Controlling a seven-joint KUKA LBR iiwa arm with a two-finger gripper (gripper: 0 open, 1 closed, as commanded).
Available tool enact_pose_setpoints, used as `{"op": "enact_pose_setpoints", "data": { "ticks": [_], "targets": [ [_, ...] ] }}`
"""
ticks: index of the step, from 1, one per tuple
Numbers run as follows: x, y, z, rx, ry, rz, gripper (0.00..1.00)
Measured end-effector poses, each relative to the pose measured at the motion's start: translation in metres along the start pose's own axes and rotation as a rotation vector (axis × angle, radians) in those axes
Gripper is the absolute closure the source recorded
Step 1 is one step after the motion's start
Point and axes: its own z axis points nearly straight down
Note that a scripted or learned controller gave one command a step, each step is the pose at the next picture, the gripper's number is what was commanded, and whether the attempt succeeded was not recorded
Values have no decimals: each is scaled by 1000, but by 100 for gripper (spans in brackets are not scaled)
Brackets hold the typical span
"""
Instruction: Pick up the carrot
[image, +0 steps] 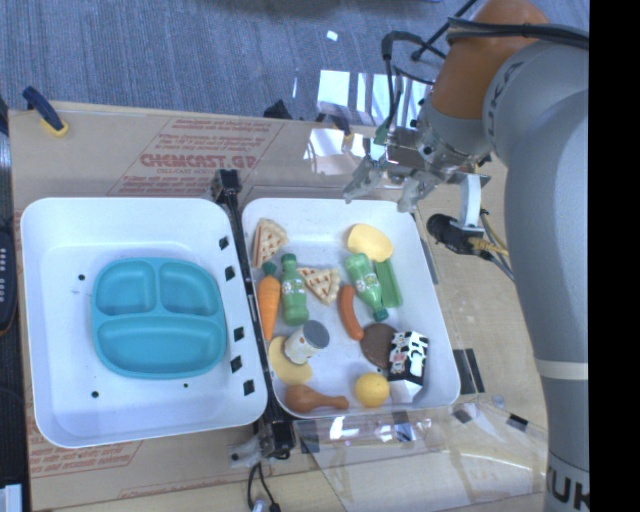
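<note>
The carrot, orange and slim, lies lengthwise along the left wall of the right bin, close to a green bottle. My gripper hangs over the far rim of that bin, well up and to the right of the carrot. Its two fingers are spread open with nothing between them. The orange-banded wrist rises behind it toward the upper right.
The right bin also holds a second green bottle, two waffle wedges, a yellow lemon, an orange sausage, a can, a drumstick and a cow-patterned carton. A blue divided plate sits in the left bin.
</note>
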Motion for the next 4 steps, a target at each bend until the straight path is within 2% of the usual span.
{"op": "enact_pose_setpoints", "data": {
  "ticks": [1, 2, 3, 4],
  "targets": [
    [14, -4, 9, 8, 2, 206, 0],
    [73, -63, 57, 7, 3, -95, 0],
    [47, -72, 150, 8, 3, 202, 0],
    [49, -85, 155, -6, 4, 408, 0]
  ]
}}
